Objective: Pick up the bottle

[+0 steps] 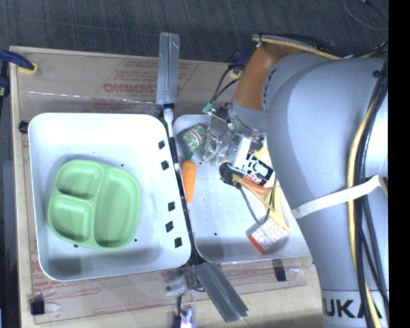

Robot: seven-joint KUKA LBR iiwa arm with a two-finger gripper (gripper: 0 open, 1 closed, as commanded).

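Observation:
The bottle (193,139), small with a green and white label, lies in the far left corner of the right bin (222,248). My gripper (214,146) is low in that bin, right beside the bottle on its right and seemingly touching it. The grey arm with its orange band reaches in from the right and hides the bin's right side. Whether the bottle sits between the fingers is hidden by the metal parts of the gripper.
An orange carrot (188,176) lies along the right bin's left wall, just in front of the bottle. A small orange and white box (267,236) rests near the bin's front right. The left bin (41,132) holds a green divided plate (94,203).

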